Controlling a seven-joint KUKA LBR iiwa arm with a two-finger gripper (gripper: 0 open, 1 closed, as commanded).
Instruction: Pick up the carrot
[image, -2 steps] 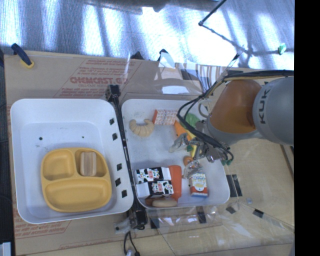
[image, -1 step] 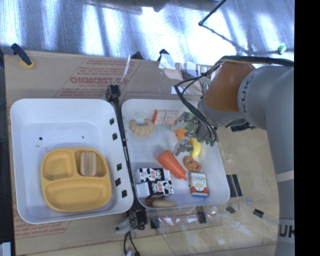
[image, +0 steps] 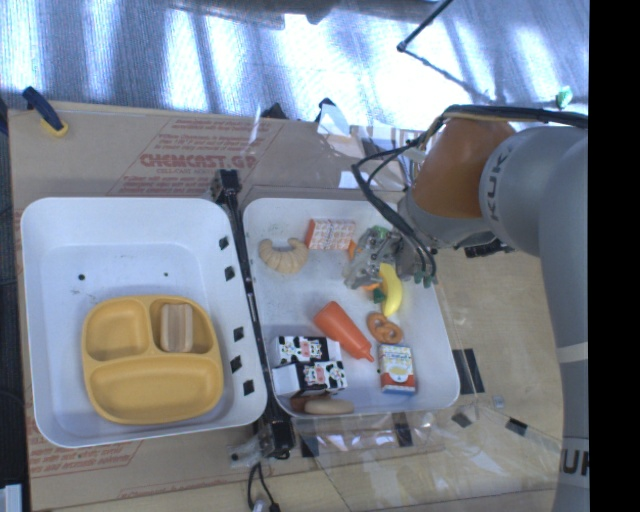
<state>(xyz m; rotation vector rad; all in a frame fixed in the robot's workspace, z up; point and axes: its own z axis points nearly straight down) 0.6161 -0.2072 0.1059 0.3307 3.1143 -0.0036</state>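
Observation:
The carrot (image: 343, 331), an orange cone with its tip pointing down-right, lies in the middle of the right bin (image: 440, 345). My gripper (image: 372, 262) hangs over the bin's upper right part, above and to the right of the carrot and apart from it. It sits just beside a yellow banana (image: 391, 289). Nothing shows between its fingers.
The right bin also holds a croissant (image: 284, 255), an orange snack box (image: 330, 234), a pretzel (image: 384, 327), a small juice carton (image: 397, 369), two cow-print milk cartons (image: 309, 361) and a bread roll (image: 327, 406). The left bin holds a yellow divided tray (image: 150, 380).

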